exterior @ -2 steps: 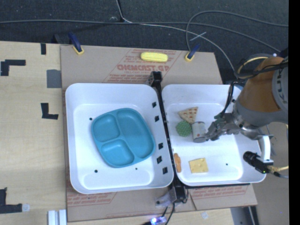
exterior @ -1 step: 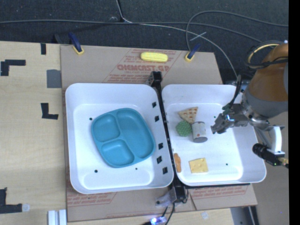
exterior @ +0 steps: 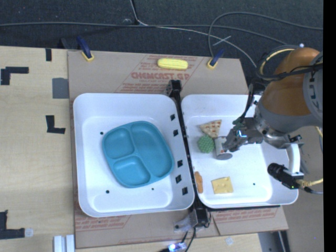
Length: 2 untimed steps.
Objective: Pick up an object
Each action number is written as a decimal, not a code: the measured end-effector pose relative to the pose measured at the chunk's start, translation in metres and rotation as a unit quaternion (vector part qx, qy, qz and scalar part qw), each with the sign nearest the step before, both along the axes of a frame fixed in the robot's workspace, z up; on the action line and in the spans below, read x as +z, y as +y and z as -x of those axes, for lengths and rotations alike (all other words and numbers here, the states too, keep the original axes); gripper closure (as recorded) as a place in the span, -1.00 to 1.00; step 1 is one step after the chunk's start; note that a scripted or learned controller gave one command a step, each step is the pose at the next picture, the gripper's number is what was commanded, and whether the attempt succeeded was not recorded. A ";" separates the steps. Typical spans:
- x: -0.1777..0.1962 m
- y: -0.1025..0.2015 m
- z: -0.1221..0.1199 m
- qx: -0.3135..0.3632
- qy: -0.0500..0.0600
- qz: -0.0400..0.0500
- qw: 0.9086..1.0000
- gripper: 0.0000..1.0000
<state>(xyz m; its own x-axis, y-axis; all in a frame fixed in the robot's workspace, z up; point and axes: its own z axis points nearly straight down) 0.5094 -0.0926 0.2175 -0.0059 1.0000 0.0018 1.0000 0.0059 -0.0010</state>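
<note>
The arm's jaws (exterior: pixel 222 150) are low in the right-hand bin (exterior: pixel 262 196), right of centre frame; whether they are apart or together cannot be told. Just left of them sits one green bumpy ball (exterior: pixel 206 144). One tan cracker-like wedge (exterior: pixel 211 127) lies above it, one yellow square block (exterior: pixel 221 185) below, and one small orange piece (exterior: pixel 198 181) by the bin's left wall. The left bin (exterior: pixel 84 140) holds one blue divided plate (exterior: pixel 137 153). One yellow banana-like toy (exterior: pixel 172 63) lies on the desk (exterior: pixel 31 156), upper centre.
</note>
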 end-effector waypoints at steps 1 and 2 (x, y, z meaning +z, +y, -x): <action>-0.009 0.057 -0.001 0.000 0.001 0.000 1.000 1.00; 0.003 0.108 0.008 0.001 0.000 0.000 1.000 1.00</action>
